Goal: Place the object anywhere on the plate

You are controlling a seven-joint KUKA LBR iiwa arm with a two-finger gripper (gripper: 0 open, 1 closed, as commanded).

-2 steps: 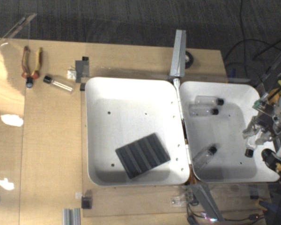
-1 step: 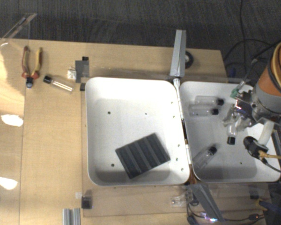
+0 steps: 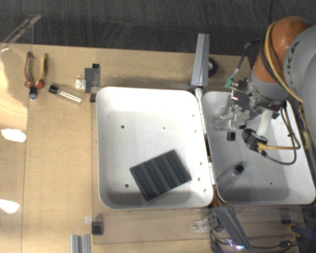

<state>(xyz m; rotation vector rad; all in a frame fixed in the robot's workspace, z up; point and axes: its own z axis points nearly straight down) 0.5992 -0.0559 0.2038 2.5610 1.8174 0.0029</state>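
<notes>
Arm point(image 3: 292, 51) nearest camera, grey with orange band, reaching in from right over right bin point(image 3: 300, 194). Left to right: pliers point(image 3: 35, 73) with red-yellow handles on counter point(image 3: 47, 167) at far left; small vial point(image 3: 65, 93) just beside them. Left bin point(image 3: 110, 141) holds dark ribbed plate point(image 3: 160, 174), tilted, near front edge. Right bin: clear bottle point(image 3: 230, 175) with dark cap lying near front-left corner, apart from plate. Gripper point(image 3: 230, 133) above the bin's left half, well behind bottle; fingers' state cannot tell.

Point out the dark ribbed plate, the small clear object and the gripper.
dark ribbed plate point(image 3: 160, 175): camera view, middle ribs.
small clear object point(image 3: 230, 175): camera view, its body.
gripper point(image 3: 230, 125): camera view, fingertip end.
</notes>
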